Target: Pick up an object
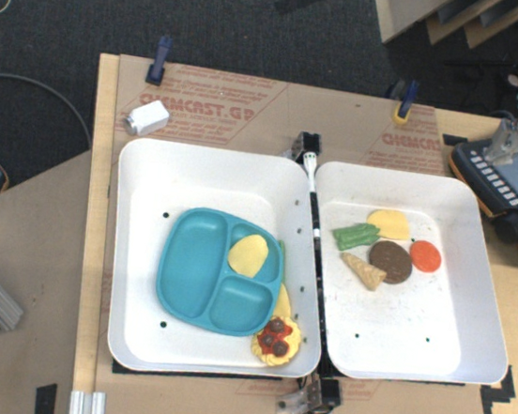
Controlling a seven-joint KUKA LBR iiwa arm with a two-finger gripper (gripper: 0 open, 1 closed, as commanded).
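A brown disc [391, 261] lies in the right bin [466, 361]. Touching the disc are a cone [364, 270], an orange slice [426, 256], a yellow piece [389, 223] and, nearby, a green pod [356, 235]. Left of it, the left bin [125, 326] holds a blue tray [193, 273] bearing a yellow lemon [249, 254].

Two white bins [150, 173], one blue tray [193, 278], seven toy food pieces [390, 261], two clamps [158, 59].
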